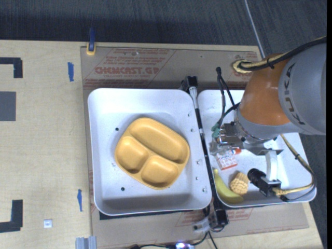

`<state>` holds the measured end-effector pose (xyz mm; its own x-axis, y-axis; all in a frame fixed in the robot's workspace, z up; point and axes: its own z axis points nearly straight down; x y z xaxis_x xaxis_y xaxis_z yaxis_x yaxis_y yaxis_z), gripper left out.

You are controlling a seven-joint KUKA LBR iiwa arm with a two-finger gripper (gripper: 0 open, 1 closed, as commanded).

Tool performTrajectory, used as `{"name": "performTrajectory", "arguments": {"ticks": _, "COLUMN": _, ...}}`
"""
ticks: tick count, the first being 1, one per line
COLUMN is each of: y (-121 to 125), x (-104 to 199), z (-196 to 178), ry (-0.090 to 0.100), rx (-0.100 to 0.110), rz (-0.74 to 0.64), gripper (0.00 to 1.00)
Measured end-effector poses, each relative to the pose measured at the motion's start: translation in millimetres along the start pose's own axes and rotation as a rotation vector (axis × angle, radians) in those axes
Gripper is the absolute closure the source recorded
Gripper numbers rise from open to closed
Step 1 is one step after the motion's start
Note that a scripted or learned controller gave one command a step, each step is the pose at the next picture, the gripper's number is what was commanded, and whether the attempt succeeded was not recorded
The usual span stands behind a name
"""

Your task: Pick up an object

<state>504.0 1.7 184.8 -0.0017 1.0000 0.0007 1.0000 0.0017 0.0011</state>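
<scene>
My gripper (224, 139) hangs low over the left part of the right bin (207, 105), under the orange wrist band. Just below it in the view lies a small white and red packet (226, 162). A yellow banana (222, 188) lies along the bin's front left corner. A yellow corn cob (239, 182) rests against the banana. In the left bin (104, 108) sits a large yellow three-lobed dish (151, 152). Nothing is visibly held by the gripper.
The arm's grey body covers the right and rear of the right bin. Cables run along the divider between the two bins (199, 134). Cardboard lies under both bins on the wooden bench.
</scene>
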Motion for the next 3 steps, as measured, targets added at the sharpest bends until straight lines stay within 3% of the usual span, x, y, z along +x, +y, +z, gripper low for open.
{"name": "performTrajectory", "arguments": {"ticks": 1, "y": -0.1, "x": -0.3, "z": 0.0, "ry": 0.000, "rx": 0.000, "rz": 0.000, "gripper": 0.00}}
{"name": "performTrajectory", "arguments": {"ticks": 2, "y": -21.6, "x": -49.8, "z": -0.4, "ry": 0.000, "rx": 0.001, "rz": 0.001, "gripper": 0.00}}
{"name": "performTrajectory", "arguments": {"ticks": 3, "y": -24.5, "x": -96.9, "z": 99.0, "ry": -0.002, "rx": -0.002, "rz": 0.003, "gripper": 0.00}}
